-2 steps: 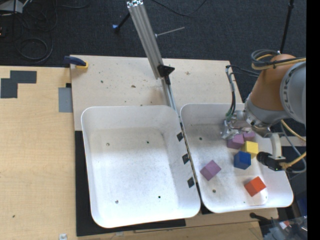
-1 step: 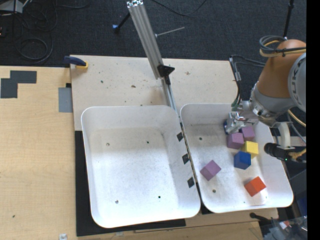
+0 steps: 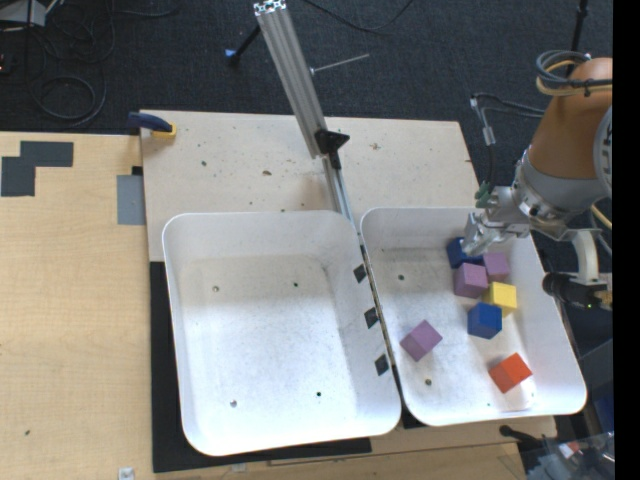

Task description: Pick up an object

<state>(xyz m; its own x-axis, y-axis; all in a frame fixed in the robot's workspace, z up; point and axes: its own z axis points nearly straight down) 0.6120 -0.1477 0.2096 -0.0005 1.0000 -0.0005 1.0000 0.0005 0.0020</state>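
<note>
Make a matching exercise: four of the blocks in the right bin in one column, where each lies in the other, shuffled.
Things:
1. orange block
2. yellow block
3. lone purple block
4. dark blue block at the gripper

Places in the right bin:
A. apart from the cluster, toward the divider between the bins
B. farthest from the camera, partly under the fingers
C. nearest the bin's front right corner
D. in the cluster, just above the other blue block

Pairs: 1-C, 2-D, 3-A, 4-B
</note>
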